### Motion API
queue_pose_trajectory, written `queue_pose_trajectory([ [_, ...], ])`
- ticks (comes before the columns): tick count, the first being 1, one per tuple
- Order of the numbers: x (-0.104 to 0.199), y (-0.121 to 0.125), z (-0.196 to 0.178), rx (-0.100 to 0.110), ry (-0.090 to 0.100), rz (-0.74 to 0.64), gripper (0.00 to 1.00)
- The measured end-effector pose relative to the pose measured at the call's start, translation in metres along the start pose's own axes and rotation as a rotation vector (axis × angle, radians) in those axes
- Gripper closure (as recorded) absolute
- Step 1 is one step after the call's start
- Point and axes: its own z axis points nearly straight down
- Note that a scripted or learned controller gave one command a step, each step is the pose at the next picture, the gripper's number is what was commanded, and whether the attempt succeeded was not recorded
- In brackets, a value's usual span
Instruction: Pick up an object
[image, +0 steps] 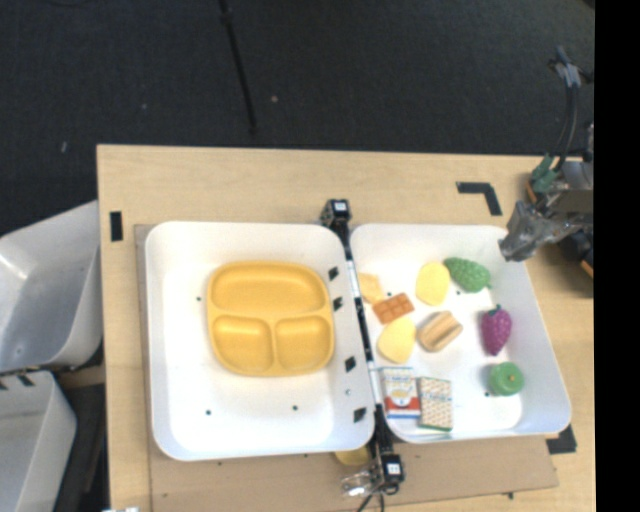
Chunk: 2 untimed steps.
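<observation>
Gripper sits at the far right corner of the right bin, over the rim, not over any item. You cannot tell from this view how its grip stands; nothing is seen in it. Judgement: pick not yet begun, arm parked at the bin edge.

All candidates lie in the right bin, none chosen yet:
- green leafy toy, nearest the gripper, just beside the lemon
- grapes and green apple along the right side, apart from each other and from the wall
- bun touching or nearly touching the yellow wedge
- waffle and a tan piece, close against the divider between the bins
- two small boxes, flat, side by side, touching

Left bin holds a yellow tray, three compartments, upright, centred. Likely there as a drop spot, so you need not reach for it.

Obstructions, as judged: the centre cluster is tight, so a descent on the bun or wedge may nudge its neighbour. The boxes lie flat and give little to pinch. The waffle and tan piece leave scant room on the divider side. Grapes and apple stand free on all sides; these look the cleanest picks for you
</observation>
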Motion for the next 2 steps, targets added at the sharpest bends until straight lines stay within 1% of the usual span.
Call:
queue_pose_trajectory([
  [1,0.023,0.000,0.048,0.009,0.002,-0.008,1.00],
  [2,-0.041,-0.002,0.134,0.012,0.001,0.002,1.00],
])
